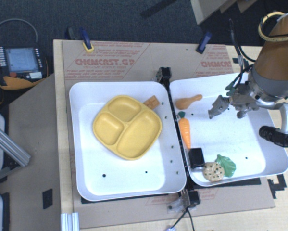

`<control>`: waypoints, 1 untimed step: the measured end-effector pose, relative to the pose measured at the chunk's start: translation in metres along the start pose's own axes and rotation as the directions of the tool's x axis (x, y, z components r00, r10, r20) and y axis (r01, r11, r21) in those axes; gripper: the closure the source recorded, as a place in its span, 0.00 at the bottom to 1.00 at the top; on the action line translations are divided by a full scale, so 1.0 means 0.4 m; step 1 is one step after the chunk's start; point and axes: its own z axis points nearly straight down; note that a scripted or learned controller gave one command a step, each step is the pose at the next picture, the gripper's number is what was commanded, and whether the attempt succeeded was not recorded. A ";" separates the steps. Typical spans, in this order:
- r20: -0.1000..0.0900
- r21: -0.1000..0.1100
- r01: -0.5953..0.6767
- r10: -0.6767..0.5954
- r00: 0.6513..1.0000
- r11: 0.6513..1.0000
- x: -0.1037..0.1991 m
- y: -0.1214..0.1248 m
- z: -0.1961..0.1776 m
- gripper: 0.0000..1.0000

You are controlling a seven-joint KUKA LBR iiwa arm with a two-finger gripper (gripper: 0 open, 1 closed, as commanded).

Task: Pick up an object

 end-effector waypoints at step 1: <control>0.001 -0.013 0.002 -0.002 1.000 1.000 0.000 0.006 -0.015 0.00</control>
